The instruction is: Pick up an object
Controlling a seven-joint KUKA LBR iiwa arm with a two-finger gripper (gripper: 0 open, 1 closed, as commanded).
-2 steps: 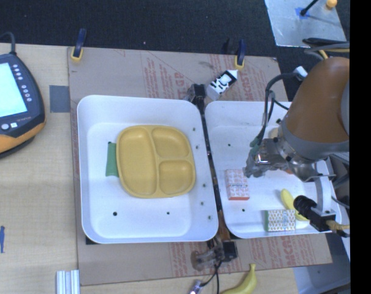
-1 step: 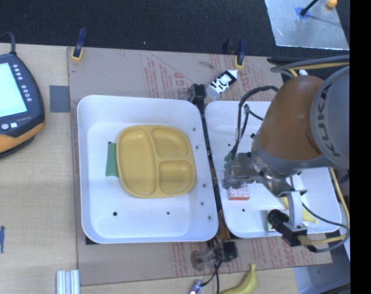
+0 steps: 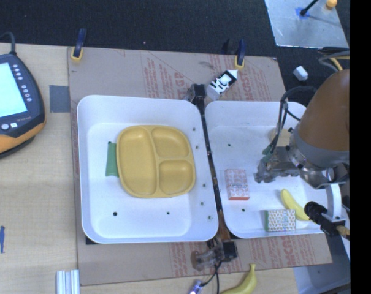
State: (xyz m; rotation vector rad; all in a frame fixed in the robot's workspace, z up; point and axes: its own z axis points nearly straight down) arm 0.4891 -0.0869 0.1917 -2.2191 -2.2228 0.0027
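My gripper hangs low over the right bin, near its middle right, with the grey arm and orange band behind it. A small pink-and-white patterned packet lies just left of the gripper, apart from it. A yellow banana lies below and right of the gripper. A green-speckled box rests at the bin's front edge. I see nothing between the fingers.
The left bin holds a yellow divided plate with a green item sticking out from under its left side. A teach pendant lies on the bench at far left. Another banana lies in front of the bins.
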